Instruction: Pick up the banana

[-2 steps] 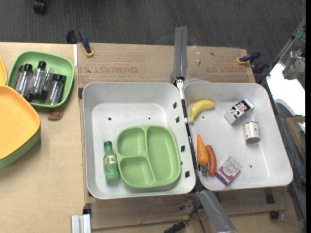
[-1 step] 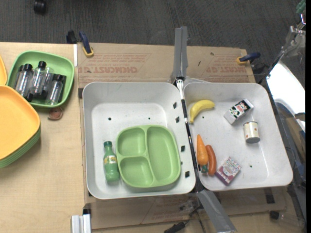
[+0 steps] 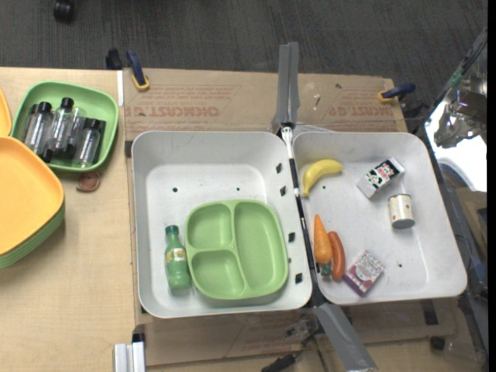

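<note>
Gripper (image 3: 453, 122) at far right edge, past the right bin (image 3: 434, 285); blurred, grip state cannot be told. Left bin (image 3: 155, 161) holds 1 green tray (image 3: 236, 250), 3 compartments, and 1 green bottle (image 3: 177, 258) just beside it. Banana (image 3: 319, 173) lies in right bin's upper left corner, touched by nothing.

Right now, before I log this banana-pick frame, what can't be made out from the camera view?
- Gripper: cut off at the right edge and blurred; finger state unreadable.
- Small carton and packet: print too small to read.
- Bottles in the green tray: labels too small.
- Orange plates: cut off by the left edge.
- Banana: fully visible.
</note>
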Robot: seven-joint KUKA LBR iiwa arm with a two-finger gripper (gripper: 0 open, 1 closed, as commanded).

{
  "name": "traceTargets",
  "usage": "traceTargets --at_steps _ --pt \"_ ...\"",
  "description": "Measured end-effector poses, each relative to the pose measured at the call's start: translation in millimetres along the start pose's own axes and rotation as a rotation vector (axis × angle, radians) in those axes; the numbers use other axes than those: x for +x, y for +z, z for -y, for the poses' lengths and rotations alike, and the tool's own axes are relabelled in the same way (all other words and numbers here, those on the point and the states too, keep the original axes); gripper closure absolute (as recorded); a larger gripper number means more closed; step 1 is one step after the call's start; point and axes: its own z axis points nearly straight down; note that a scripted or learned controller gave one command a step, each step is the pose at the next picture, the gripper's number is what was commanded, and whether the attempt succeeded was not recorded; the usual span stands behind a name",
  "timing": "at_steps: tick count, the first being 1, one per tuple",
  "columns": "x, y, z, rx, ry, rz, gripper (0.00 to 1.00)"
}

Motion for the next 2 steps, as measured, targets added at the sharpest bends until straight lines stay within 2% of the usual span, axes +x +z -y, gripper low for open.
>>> traceTargets --at_steps 1,2 --pt "-6 182 95 0.001 -0.06 -0.002 1.0" --pt "-8 111 53 -0.002 -0.14 -0.001 1.0"
